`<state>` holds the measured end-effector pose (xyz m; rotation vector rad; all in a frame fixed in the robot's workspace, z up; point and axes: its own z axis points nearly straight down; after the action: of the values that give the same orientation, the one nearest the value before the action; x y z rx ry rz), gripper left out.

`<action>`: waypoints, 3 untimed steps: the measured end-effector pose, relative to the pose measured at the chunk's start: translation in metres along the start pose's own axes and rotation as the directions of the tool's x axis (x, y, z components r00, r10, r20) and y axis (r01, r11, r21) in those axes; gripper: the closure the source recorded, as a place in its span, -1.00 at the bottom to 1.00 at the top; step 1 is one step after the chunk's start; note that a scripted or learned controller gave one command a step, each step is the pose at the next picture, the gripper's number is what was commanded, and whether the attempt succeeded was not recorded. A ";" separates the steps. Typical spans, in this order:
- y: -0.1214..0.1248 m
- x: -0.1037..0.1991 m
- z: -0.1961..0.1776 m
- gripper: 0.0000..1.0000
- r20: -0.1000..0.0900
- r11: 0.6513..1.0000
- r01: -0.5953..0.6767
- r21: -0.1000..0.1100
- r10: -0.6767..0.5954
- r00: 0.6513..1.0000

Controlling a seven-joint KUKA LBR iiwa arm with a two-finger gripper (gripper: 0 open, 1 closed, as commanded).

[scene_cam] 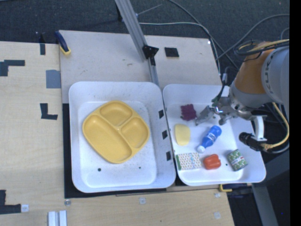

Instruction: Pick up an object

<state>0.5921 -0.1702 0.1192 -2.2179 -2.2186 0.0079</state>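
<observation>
Camera view | blue bottle, white cap, lying tilted | fingers spread, released

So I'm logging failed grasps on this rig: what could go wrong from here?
The gripper hovers above the blue bottle, which lies tilted on its side and may roll away. The purple object and yellow block sit close by, so a descent could nudge either.

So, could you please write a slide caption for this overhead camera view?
KUKA arm's gripper hovers over the right bin near a blue bottle; yellow divided plate in left bin.
</observation>
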 end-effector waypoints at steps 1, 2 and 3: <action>0.001 0.001 -0.014 1.00 0.000 1.000 0.002 -0.005 -0.002 1.000; 0.004 -0.004 -0.076 1.00 0.001 1.000 0.001 -0.011 -0.001 1.000; 0.005 -0.013 -0.124 1.00 0.001 1.000 0.001 -0.011 -0.001 1.000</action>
<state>0.5977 -0.1828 0.2432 -2.2229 -2.2255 -0.0025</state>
